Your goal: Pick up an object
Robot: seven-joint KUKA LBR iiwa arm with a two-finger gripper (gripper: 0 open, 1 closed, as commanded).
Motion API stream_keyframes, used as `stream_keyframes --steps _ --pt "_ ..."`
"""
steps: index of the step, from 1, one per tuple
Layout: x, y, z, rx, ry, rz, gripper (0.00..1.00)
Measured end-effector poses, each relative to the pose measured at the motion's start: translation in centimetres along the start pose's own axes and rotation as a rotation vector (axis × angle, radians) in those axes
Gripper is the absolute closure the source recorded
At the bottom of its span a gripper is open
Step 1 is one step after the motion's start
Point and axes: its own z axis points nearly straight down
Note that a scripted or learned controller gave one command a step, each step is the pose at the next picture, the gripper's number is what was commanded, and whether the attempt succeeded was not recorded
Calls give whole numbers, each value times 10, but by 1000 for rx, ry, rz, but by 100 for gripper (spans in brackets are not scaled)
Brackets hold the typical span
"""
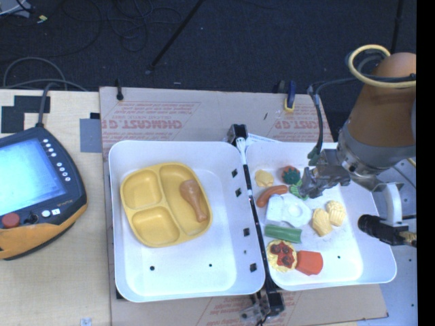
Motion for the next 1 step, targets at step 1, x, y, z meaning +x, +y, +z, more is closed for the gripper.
stream_keyframes --steps 1 --pt "86 -56 -51 -5 2 -7 100"
